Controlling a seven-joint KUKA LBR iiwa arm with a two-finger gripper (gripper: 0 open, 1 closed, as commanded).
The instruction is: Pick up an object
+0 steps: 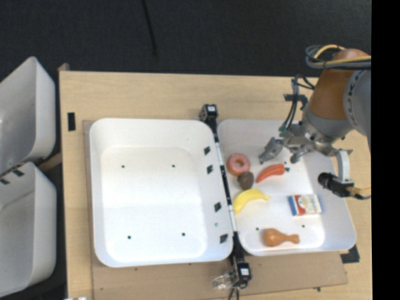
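nearest the camera, at the bench's (75, 255) front edge, a small tangle of clips or wires (228, 281) sits just below the seam where the two bins meet. the left bin (100, 242) shows plain white floor with a few dark dots. the right bin (340, 230) carries all the objects.

closest in that bin is a drumstick (279, 237), brown-orange, lying on its side near the front wall. behind it to the right lies a small box (305, 205), white with blue and red print, flat on the floor. left of the box a banana (250, 199) curves beside the seam between the bins. just behind the banana a dark brown lump (246, 180) touches, or nearly touches, a pink donut (238, 164). right of the lump a carrot (270, 172), orange-red, lies at a slant, well apart from the box.

the gripper (282, 150) hangs just behind the carrot, over the back half of the right bin, its grey fingers spread apart with nothing between them. whether a fingertip touches the carrot cannot be told. the arm (331, 99) reaches in from the right, with cables looped on top.
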